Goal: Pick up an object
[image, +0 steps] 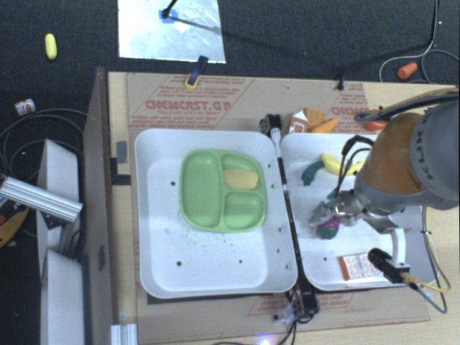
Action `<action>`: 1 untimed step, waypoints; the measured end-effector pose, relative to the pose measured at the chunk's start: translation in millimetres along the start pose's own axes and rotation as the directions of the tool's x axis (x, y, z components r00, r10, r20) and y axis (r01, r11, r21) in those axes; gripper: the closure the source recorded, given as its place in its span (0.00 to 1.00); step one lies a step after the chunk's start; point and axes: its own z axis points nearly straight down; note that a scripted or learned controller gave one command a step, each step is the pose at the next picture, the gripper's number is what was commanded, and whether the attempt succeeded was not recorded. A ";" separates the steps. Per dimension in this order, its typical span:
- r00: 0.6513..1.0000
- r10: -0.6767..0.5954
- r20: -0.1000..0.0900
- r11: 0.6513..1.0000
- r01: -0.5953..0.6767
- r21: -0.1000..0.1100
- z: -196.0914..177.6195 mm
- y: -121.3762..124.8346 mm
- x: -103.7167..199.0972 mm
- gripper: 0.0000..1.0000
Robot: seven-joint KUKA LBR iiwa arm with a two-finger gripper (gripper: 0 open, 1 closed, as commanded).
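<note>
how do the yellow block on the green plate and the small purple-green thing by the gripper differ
The pale yellow block lies in a compartment of the green divided plate in the left bin; the purple and green object lies on the right bin's floor. The block is larger and squarish; the object is small, rounded, at the gripper.

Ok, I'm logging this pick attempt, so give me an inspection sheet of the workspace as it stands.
Surface: left bin and right bin on cardboard.
Job's things: purple-green object at the gripper; yellow banana, teal object, red-white packet in right bin.
Clutter: green divided plate holding a yellow piece, left bin.
Grippers: low over right bin; grasp unclear.
Cables: black loops at left; white cable.
Surroundings: dark floor, foil sheet.
</note>
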 end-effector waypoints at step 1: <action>1.000 -0.002 0.001 1.000 0.002 -0.007 -11.2 3.1 0.2 1.00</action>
